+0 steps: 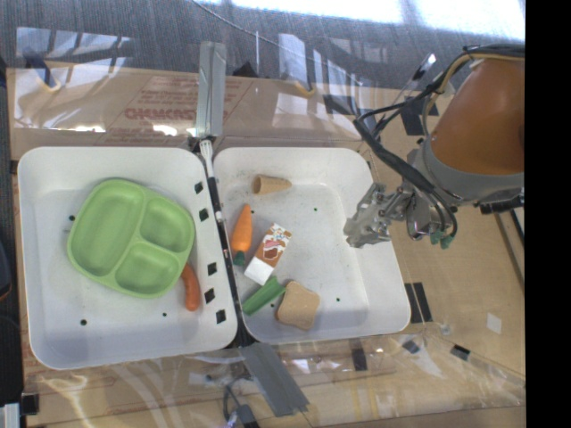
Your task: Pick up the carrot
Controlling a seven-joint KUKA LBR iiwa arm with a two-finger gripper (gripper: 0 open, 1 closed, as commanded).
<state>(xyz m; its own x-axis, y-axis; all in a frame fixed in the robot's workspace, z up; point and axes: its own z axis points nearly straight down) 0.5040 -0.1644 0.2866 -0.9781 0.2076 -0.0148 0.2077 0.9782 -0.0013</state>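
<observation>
The carrot (242, 229) is orange with a small green stub at its near end. It lies lengthwise against the left wall of the right bin (384, 275). My gripper (364, 227) hangs over the right side of that bin, well to the right of the carrot and apart from it. Nothing shows in the gripper. The grey arm with its orange band enters from the right edge.
The right bin also holds a cone (270, 185), a small carton (271, 249), a green vegetable (262, 297) and a brown bread piece (298, 306). In the left bin (36, 239) are a green divided plate (132, 235) and an orange-red stick-shaped item (191, 287).
</observation>
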